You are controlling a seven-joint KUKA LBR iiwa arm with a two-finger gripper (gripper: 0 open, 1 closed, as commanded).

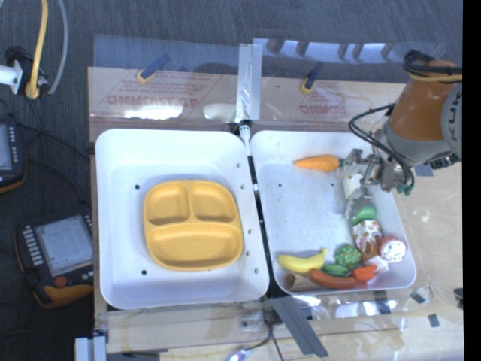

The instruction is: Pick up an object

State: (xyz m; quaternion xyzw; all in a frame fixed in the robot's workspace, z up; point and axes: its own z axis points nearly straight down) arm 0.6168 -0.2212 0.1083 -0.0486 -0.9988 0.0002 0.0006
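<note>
The right bin (pixel 301 216) holds toy food. An orange carrot (pixel 317 163) lies near its back edge. Along its front right corner sit a yellow banana (pixel 302 261), a red sausage (pixel 332 280), a green broccoli piece (pixel 346 255), a green item (pixel 364 213), a patterned red and white piece (pixel 367 236) and a white round piece with red spots (pixel 394 250). My gripper (pixel 356 198) reaches in from the right and hangs just above the green item, to the right of the carrot. Nothing shows between its fingers.
The left bin (pixel 120 156) holds a yellow divided tray (pixel 193 224). A metal strip (pixel 249 81) runs behind the seam between the bins. Cables and a handheld controller (pixel 56 254) lie on the floor at the left.
</note>
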